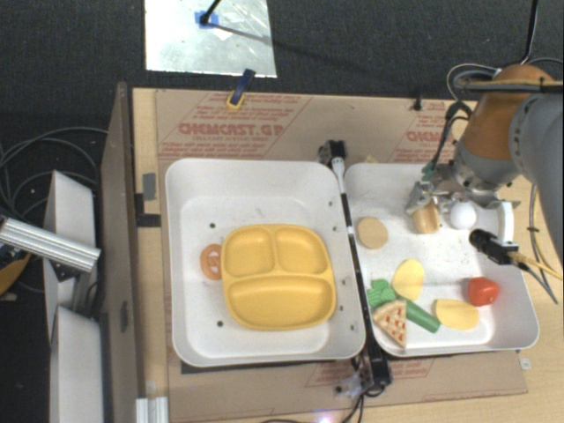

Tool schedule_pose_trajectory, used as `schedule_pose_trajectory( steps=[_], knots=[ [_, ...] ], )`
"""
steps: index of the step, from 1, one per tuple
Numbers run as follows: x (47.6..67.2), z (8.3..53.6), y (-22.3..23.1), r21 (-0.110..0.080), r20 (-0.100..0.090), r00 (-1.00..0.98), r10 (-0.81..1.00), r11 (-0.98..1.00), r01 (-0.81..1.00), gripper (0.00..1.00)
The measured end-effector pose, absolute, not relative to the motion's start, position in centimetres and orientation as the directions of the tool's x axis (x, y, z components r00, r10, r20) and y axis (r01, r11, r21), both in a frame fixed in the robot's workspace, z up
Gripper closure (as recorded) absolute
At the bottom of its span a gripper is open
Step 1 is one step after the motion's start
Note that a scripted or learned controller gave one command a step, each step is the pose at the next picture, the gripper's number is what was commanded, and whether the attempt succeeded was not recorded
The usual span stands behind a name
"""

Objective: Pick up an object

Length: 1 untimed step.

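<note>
My gripper hangs low over the back of the right bin, under the grey arm that comes in from the right. Directly beneath its tip is a small tan cylinder, and a white ball lies just to the right of that. I cannot tell whether the gripper touches either one. Other toy foods lie in this bin: a tan round cookie, a yellow chip, a green piece, a pizza slice, a yellow wedge and a red tomato.
The left bin holds a yellow divided plate with an orange ring beside its left edge. A black part juts from the arm over the right bin. The ridge between the bins runs front to back.
</note>
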<state>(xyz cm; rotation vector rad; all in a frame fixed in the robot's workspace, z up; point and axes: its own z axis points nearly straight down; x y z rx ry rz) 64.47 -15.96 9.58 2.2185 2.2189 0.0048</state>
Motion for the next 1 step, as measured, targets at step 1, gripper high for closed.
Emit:
schedule_pose_trajectory(
  steps=[1],
  knots=[
    [65.00,16.41,-8.91,0.007,0.002,-0.010,1.000,0.010,1.000,1.00]
  ],
)
